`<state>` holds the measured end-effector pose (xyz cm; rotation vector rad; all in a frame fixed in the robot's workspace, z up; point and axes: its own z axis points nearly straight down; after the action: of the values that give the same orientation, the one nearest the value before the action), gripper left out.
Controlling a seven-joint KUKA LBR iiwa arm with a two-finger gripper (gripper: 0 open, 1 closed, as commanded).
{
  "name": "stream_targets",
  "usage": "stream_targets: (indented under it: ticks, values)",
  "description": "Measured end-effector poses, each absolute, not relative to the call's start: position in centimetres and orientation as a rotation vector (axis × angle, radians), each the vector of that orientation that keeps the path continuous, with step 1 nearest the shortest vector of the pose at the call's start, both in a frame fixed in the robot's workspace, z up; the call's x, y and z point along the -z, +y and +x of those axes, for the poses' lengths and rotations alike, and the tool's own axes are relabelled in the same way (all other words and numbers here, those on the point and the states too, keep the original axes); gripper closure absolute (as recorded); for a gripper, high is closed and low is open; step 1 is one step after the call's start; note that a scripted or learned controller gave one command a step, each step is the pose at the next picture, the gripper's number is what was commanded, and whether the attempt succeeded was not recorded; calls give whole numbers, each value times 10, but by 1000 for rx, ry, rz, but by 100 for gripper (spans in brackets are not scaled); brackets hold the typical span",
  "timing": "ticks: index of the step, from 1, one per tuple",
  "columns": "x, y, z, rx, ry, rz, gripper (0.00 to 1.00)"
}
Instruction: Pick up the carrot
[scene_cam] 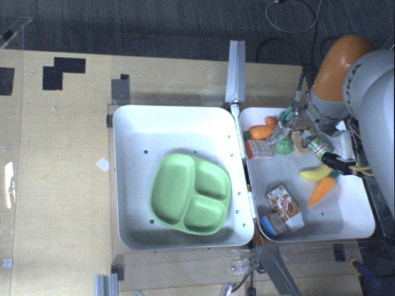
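Two shallow white bins sit side by side on the pale wooden bench (55, 184). The left white bin (133, 134) holds a light green plastic tray with three compartments (190, 193), lying slightly tilted. The grey arm with its orange band (340, 60) reaches over the upper end of the right white bin (358, 217). Its two-finger gripper (300, 128) sits low among a cluster of small items at that end; whether it is wide, narrow or holding anything cannot be told. The orange carrot with a green top (322, 190) lies in the right bin's middle-right area, just below a yellow banana (315, 173), apart from the gripper. A small printed carton (284, 205) lies nearer the front edge.
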<state>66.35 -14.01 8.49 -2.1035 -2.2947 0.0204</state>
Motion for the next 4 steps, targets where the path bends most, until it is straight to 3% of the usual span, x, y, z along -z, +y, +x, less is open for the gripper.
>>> stream_targets:
  ticks: [1,2,3,4]
  values:
    - [-86,-182,661,-22,-2536,-1784,0]
    - [-89,-207,568,5,-2687,-1649,0]
    - [-88,-204,629,6,-2656,-1692,0]
    - [-88,-153,664,-25,-2443,-1952,0]
